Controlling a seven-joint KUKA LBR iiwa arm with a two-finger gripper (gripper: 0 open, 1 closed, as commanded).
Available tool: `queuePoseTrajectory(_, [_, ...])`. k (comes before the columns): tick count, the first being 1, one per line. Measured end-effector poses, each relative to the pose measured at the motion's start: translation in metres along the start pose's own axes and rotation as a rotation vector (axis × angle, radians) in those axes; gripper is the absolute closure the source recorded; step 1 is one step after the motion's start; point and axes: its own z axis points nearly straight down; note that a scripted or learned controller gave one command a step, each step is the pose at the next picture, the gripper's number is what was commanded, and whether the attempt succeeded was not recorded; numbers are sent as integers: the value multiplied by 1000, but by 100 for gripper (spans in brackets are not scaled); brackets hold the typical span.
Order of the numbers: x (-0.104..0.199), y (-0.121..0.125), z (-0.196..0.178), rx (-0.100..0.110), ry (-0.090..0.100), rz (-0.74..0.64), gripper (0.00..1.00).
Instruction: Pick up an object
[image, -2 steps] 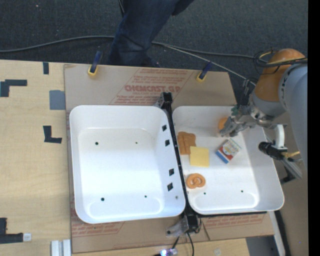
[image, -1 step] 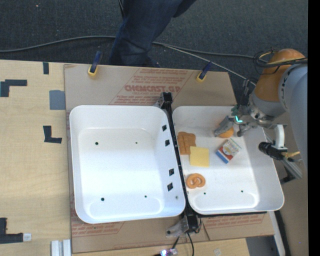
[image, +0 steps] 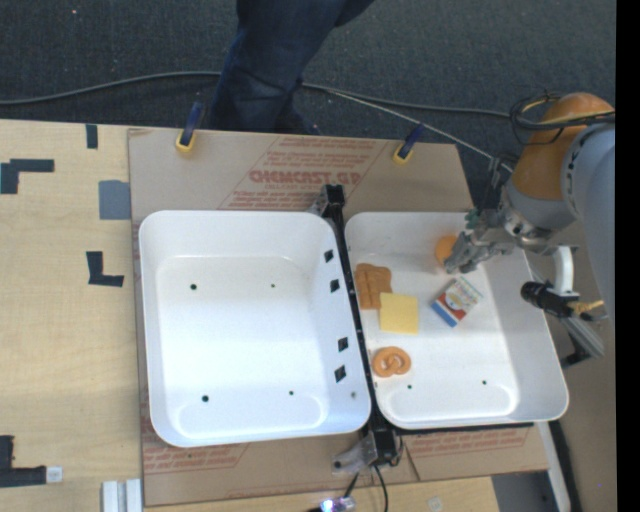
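The right bin (image: 520, 395) holds a brown toast-like piece (image: 371, 284), a yellow block (image: 400, 313), an orange ring (image: 391, 362), a small blue, white and red packet (image: 456, 301) and an orange object (image: 446, 247) near the back. My gripper (image: 467, 254) hangs over the back right part of this bin, right beside the orange object and just above the packet. The fingers point down and left toward the bin floor.
The left bin (image: 160, 300) sits beside the right one, with a black divider clip strip (image: 340, 290) between them. Two yellow clamps (image: 186, 140) hold the cardboard at the back. A person's dark legs (image: 270, 60) stand behind the bench.
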Motion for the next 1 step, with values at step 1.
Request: queuePoseTrajectory(1, [0,0,1,-2,-2,0,0])
